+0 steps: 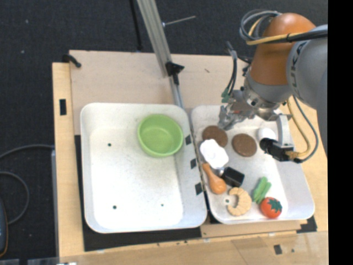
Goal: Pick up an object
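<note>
in the camera view the gripper [228, 118] hangs low over the far end of the right bin [302, 186], just beside a brown disc [214, 135], probably to reach it from above. if the jaws are spread or pressed together i cannot tell. a green bowl [160, 136] sits in the left bin [105, 164].

Single fixed cam, overhead, slanted.
Looks down on bench [127, 76] from mid distance, both bins in frame: left bin [110, 192], right bin [295, 195]; arm [278, 48] enters from right.
</note>
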